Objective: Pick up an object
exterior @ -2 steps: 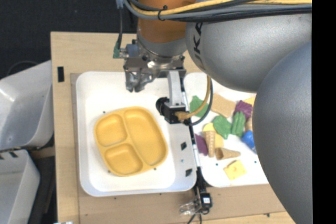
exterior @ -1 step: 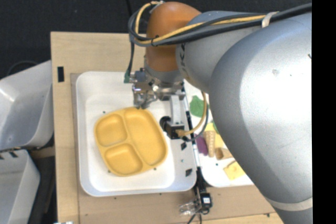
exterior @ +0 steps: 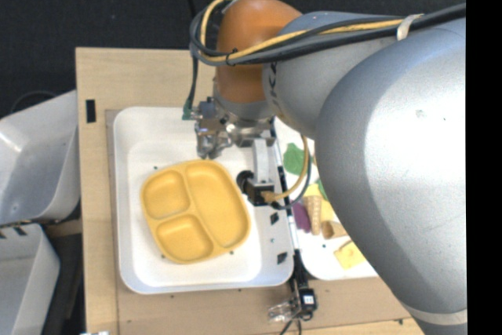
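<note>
A yellow plate (exterior: 194,209) with three compartments lies flat in the left white bin (exterior: 129,263), taking up most of its floor. My gripper (exterior: 209,143) hangs over the far part of that bin, just above the plate's far edge. Nothing shows in its grasp. The grey arm with its orange band (exterior: 247,51) reaches in from the right and hides much of the right bin (exterior: 325,269).
In the right bin, beside the arm, I see a green piece (exterior: 294,159), a tan ribbed cone (exterior: 314,212), a small tan lump (exterior: 332,230) and a yellow piece (exterior: 347,255). The wooden bench (exterior: 98,82) frames both bins.
</note>
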Controlling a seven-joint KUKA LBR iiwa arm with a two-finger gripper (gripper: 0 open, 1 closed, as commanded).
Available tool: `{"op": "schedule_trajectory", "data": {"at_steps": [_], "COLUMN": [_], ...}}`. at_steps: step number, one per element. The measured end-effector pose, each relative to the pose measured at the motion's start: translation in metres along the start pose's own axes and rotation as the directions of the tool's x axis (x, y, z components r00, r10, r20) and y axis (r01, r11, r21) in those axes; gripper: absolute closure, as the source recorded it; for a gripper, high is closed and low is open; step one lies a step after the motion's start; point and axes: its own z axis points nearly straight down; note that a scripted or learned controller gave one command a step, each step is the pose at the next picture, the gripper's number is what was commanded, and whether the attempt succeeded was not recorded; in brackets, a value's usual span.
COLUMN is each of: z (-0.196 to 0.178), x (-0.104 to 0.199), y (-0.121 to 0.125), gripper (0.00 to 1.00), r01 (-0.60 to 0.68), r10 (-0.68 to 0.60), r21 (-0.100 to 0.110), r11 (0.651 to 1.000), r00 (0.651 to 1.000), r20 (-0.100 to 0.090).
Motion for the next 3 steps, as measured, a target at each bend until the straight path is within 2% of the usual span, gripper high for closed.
{"op": "schedule_trajectory", "data": {"at_steps": [1, 2, 3], "z": [-0.060, -0.162, -0.124], "x": [0.018, 0.064, 0.052], "y": [-0.034, -0.086, -0.052], "gripper": [1.00, 1.00, 1.00], "r01": [0.001, 0.012, 0.001], "r10": [-0.001, -0.012, -0.001], "r21": [0.000, -0.010, 0.000], "r11": [1.000, 1.000, 1.000], "r00": [1.000, 1.000, 1.000], "r20": [0.000, -0.007, 0.001]}}
